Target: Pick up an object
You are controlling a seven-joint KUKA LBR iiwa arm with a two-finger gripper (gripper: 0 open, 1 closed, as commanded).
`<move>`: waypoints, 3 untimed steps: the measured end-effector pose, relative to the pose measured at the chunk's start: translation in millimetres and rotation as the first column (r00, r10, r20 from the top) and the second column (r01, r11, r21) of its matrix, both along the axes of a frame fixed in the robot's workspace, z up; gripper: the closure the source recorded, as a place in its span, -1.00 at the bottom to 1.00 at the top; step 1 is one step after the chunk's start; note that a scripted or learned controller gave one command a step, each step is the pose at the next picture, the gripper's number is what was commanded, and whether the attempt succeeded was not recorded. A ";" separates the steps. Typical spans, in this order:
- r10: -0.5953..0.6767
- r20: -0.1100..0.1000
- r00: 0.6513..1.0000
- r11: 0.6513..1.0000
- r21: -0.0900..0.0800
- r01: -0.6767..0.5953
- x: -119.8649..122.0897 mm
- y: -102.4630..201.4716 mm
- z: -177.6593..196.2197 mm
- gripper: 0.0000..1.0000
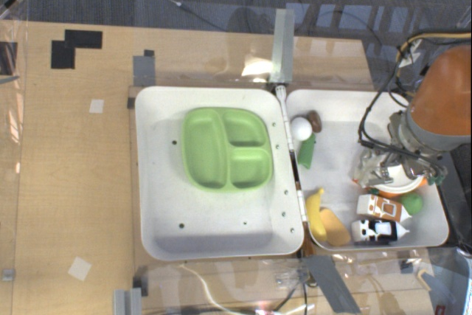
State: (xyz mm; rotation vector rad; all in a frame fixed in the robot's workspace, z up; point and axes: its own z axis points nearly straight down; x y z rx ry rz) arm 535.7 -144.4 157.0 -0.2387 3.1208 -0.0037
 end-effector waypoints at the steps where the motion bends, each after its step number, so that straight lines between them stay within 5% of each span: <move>1: 0.172 -0.003 0.985 0.985 -0.003 -0.172 6.1 -57.8 18.3 1.00; 2: 0.174 -0.003 0.985 0.985 -0.001 -0.174 6.5 -56.1 17.9 -1.00; 3: 0.246 0.008 0.969 0.969 -0.009 -0.246 15.2 -22.6 -35.7 -1.00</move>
